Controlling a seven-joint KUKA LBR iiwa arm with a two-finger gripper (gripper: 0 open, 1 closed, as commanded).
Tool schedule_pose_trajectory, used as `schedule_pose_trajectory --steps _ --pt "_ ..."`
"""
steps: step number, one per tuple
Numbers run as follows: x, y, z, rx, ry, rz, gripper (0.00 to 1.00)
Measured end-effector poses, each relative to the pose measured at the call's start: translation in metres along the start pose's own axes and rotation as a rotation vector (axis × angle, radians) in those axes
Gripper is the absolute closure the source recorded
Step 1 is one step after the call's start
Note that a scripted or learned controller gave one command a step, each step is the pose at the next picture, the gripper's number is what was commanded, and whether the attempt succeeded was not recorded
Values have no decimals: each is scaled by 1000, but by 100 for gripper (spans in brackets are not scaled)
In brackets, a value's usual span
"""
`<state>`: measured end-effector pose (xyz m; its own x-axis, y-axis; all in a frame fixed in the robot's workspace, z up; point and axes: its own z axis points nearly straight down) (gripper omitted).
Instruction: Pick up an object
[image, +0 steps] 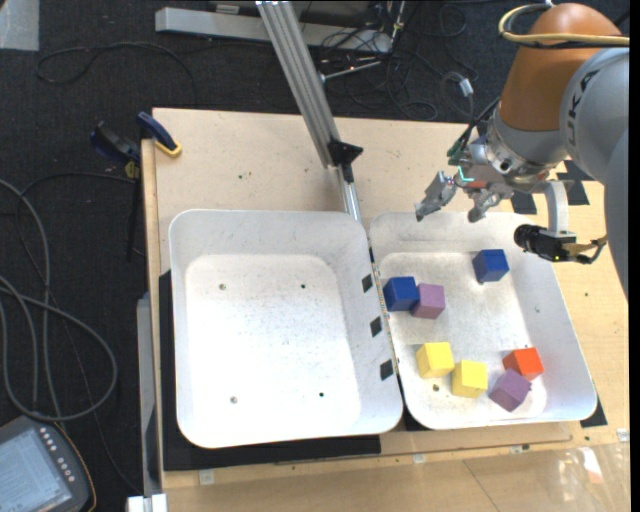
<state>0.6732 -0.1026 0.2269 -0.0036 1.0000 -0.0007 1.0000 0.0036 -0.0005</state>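
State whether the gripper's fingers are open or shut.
Open: the gripper hangs above the right bin's far edge, its fingers spread apart with nothing between them.

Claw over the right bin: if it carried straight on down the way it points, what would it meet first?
Probably bare floor of the right bin near its far rim. The claw, fingers spread, hangs beyond the blue cube, which lies nearest that line, though depth is unclear.

Seven small cubes lie in the right bin (560, 330). A blue cube (401, 293) sits just beside, perhaps touching, a purple cube (430, 300). Another blue cube (490, 265) rests alone farther back. Toward the front, two yellow cubes (435, 358) (470, 378) sit close together, with an orange cube (523, 362) against a second purple cube (510, 390).
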Motion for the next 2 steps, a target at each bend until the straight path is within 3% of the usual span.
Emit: schedule_pose_trajectory --steps 2 --pt "-2 7 106 5 0 0 0"
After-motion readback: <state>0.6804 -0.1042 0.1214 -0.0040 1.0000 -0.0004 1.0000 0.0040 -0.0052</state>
